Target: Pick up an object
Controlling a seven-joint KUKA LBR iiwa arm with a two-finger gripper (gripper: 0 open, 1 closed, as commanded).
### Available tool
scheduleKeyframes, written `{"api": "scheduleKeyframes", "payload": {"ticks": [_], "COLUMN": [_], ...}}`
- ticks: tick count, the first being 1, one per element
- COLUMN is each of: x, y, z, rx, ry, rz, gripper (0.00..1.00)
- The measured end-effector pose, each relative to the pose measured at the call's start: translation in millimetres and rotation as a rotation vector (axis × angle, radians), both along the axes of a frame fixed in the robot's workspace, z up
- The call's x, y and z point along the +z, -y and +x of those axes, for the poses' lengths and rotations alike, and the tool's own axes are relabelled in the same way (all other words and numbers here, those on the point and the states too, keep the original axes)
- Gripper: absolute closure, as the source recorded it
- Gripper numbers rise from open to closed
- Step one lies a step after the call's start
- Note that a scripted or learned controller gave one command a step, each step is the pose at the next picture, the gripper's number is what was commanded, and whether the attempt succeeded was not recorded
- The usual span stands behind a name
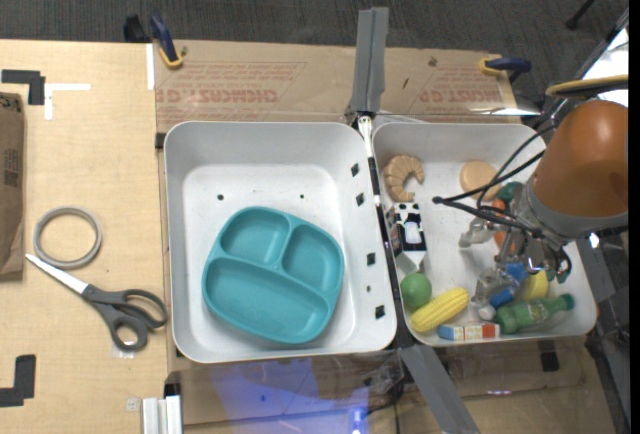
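The bench (90, 152), a pale wood top, fills the left and middle of the frame. Two white bins sit on it side by side: the left bin (180, 222) at centre, the right bin (440, 137) toward the right. A cardboard sheet (250, 87) lies under their upper edges. At lower left lie a tape roll (67, 236) and scissors (105, 302), just beside each other.
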State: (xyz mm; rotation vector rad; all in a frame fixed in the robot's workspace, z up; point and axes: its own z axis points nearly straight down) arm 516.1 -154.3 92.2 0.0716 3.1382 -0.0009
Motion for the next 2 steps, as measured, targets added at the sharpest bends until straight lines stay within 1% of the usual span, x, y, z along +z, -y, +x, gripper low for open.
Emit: {"api": "scheduleKeyframes", "payload": {"ticks": [1,2], "x": [1,12], "y": [46,46], "z": [94,96], "rx": [0.020,0.023], "ry": [0.003,0.009], "rz": [-0.001,-0.003], "gripper": [0.00,1.00]}}
